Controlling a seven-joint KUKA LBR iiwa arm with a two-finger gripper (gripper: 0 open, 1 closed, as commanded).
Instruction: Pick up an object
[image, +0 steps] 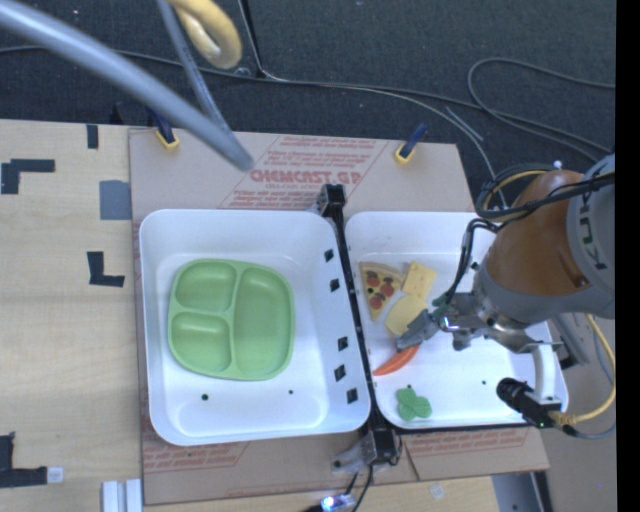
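The grey arm with its orange band (540, 250) leans in over the right white bin's (470, 415) right edge, wrist bent toward the bin's middle. The green sectioned plastic plate (232, 318) fills the left white bin (160, 240). The gripper (418, 335) hangs low over the yellow cheese wedge (404, 315) and orange carrot strip (396, 361); how wide its jaws stand I cannot tell. Nothing looks lifted yet, so the pick seems barely begun.

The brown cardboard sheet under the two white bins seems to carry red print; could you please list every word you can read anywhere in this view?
"CHEMCAST GP": large red letters on the brown cardboard sheet, above the bins; the reading is uncertain.
Smaller red lines around it and along the sheet's lower edge: too blurred to read.
Elsewhere I make out no text.
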